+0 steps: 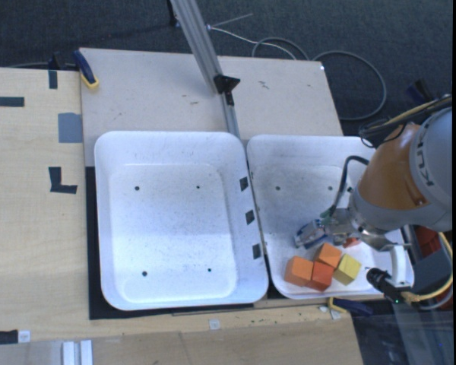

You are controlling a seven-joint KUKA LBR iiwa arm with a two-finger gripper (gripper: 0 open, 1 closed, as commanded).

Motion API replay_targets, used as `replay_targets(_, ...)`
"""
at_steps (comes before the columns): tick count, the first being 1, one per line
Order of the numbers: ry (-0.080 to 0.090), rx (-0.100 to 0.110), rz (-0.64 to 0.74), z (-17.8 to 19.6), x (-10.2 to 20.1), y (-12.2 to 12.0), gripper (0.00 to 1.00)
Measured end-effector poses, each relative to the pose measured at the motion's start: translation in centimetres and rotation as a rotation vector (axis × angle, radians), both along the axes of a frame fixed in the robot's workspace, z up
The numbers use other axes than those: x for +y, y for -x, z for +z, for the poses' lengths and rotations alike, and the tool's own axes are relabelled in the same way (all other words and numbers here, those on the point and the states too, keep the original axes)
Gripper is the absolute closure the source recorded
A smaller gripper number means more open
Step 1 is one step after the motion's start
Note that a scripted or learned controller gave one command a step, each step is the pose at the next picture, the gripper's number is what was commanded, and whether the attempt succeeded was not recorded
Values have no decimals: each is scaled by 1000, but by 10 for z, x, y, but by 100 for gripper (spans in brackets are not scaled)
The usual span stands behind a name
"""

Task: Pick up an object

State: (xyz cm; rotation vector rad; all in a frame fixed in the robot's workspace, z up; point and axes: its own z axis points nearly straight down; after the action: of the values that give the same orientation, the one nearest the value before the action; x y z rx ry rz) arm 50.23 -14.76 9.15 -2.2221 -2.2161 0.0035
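Four small blocks (324,265) cluster in right bin's (289,173) near corner: matte cubes, orange, red-orange, pale yellow, touching one another. Gripper (310,235) hangs low over bin floor just beside blocks, at their far-left side; claw state impossible to tell, nothing visibly clamped. Blocks sit close to near rim and right wall, tight there; open floor toward far side. Left bin (114,204) smooth white plastic, speckled, rounded corners. Pale wooden bench (30,204); dark carpet (327,6) beyond, cables trailing.

Orange, red and yellow blocks (319,267) clustered in right bin's (289,173) near corner.
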Motion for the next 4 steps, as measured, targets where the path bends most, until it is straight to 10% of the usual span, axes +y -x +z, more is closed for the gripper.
replay_targets(1,-2,1,4,9,3,-1,100)
replay_targets(2,-1,-8,10,104,66,0,100)
replay_targets(3,3,-8,5,132,40,-51,100)
replay_targets(4,-2,2,12,102,118,-57,100)
